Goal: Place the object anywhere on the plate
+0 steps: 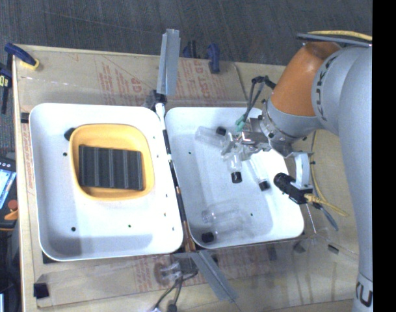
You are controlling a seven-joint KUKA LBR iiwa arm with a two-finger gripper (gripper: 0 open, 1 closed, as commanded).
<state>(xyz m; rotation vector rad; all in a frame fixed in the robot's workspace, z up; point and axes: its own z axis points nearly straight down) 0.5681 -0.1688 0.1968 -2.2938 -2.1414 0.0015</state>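
Observation:
A dark grey ribbed block (111, 168) lies flat on the yellow plate (110, 134) in the left bin (48, 174). My gripper (250, 181) hangs over the middle of the right bin (191, 174), far from the plate. Its two clear fingers end in black tips (237, 176) that stand apart, and nothing shows between them.
A clear plastic item (227, 216) with a dark end (207, 237) lies near the right bin's front edge. A small black piece (220, 130) sits near that bin's back. The grey and orange arm (315, 83) covers the right bin's far right side.

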